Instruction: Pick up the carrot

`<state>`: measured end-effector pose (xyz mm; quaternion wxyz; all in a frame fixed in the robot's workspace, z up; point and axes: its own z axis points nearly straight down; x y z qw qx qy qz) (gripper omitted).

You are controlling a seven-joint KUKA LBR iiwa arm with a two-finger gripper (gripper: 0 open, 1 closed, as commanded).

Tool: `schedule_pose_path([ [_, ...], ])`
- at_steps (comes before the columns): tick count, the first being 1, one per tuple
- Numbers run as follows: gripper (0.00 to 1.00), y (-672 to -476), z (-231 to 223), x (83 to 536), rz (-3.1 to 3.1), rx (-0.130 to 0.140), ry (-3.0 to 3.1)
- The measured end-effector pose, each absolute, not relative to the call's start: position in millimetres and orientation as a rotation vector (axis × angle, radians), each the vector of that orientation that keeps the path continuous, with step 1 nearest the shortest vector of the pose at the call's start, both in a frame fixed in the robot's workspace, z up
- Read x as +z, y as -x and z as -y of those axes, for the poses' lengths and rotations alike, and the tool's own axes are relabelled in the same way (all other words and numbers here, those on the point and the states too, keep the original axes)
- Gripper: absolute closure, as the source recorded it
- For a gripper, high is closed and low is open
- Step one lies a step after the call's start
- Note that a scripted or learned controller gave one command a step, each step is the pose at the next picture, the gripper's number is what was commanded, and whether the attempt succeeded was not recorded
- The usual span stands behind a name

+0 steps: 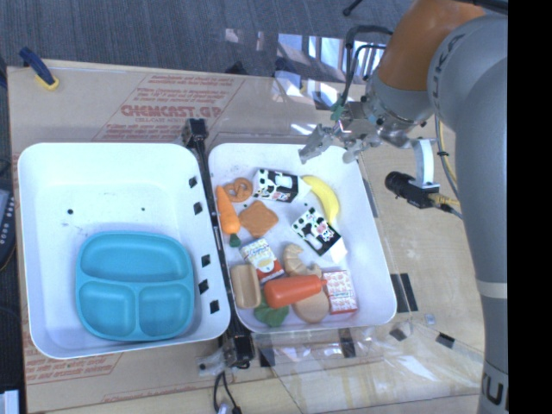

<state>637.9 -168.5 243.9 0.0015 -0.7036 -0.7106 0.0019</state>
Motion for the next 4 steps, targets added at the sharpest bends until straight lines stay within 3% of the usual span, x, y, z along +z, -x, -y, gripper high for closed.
schedule_pose_path([
  [1,0.00,-638.0,105,123,2.410,-0.007,2.031],
  [2,0.00,-592.3,102,102,2.596,-0.003,1.815],
  [3,1.00,-590.6,101,109,2.594,0.002,1.801],
  [4,1.00,-518.6,50,195,2.631,-0.005,1.721],
])
